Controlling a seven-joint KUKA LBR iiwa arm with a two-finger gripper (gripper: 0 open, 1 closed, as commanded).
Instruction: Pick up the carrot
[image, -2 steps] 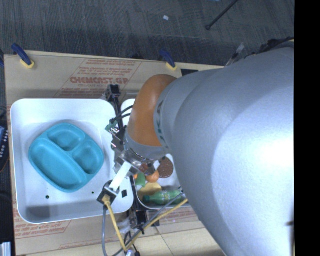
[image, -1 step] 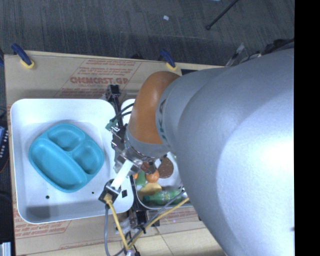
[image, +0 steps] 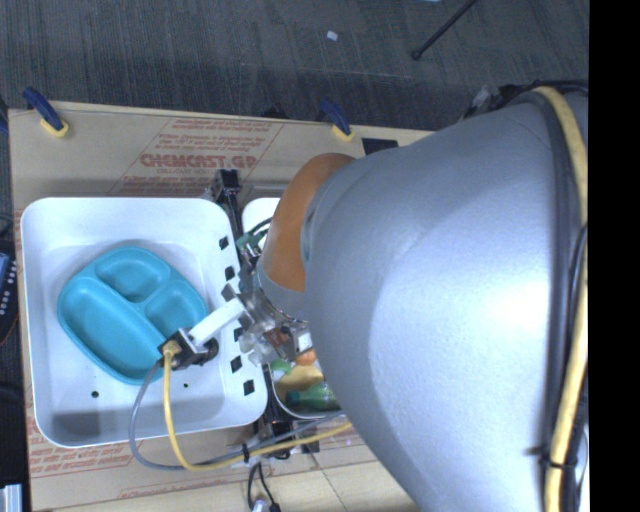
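A: Entry, single top view. Arm (image: 440, 300) comes in from the right and covers nearly all of the right bin (image: 262, 212). Where is the gripper?

B: Gripper (image: 268, 340) sits low over the near end of the right bin, just right of the wall shared by the two bins. Wrist hardware hides the tips; whether the claw is apart or together I cannot tell.

A: Carrot?

B: A small orange patch, likely the carrot (image: 303, 355), shows just right of the gripper, above a yellow and green item (image: 305, 390) in the same bin. Only a sliver is visible.

A: So the relation for the next move?

B: Judged: carrot lies right beside the claw, a touch toward the arm's side, not between anything I can see. Long axis cannot be read; too little shows.

A: Left bin?

B: Left bin (image: 60, 230) holds a blue divided tray (image: 125, 310). A white bracket with a yellow cable (image: 170, 430) reaches over it. Not relevant to the grasp.

A: Status?

B: Pick not confirmed. Likely mid-descent or at grasp height.
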